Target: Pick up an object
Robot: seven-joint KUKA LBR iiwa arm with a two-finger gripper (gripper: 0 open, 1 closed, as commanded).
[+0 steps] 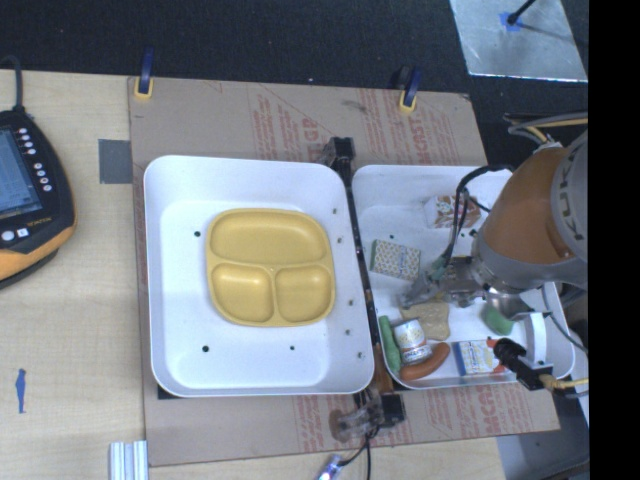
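Gripper (pixel 425 290) is positioned low over right bin (pixel 400 183) clutter; finger state cannot be told. Small can (pixel 410 338) and patterned sponge (pixel 395 259) sit close, so 2 items could be nudged or a miss caused.

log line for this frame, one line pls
arm over right bin | gripper low among clutter by patterned pad | nothing seen held | yellow tray in left bin

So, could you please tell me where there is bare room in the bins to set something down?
The left bin has bare floor all round the yellow divided plate, widest along its left and front. The right bin is crowded in front, with a little bare floor at its back left.
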